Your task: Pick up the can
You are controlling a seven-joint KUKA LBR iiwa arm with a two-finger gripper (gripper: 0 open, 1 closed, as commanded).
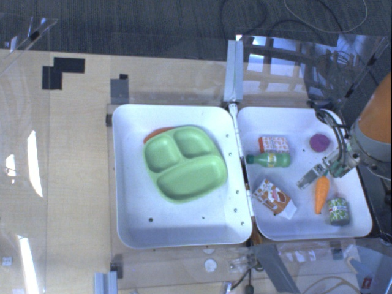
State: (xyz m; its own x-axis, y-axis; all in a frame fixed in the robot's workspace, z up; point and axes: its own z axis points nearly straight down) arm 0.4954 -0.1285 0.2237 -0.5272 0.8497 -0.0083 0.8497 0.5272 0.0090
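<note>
Can [338,211]: small, short cylinder; green patterned label with pale specks, grey metal top rim; standing upright; rests on floor of right bin [361,225], in its near right corner, close to right wall and front wall; free of any grip; top end faces up, label detail too small to read.

orange thing [158,131] mostly hidden under green plate [185,163], arm [375,124] cut off right
</note>
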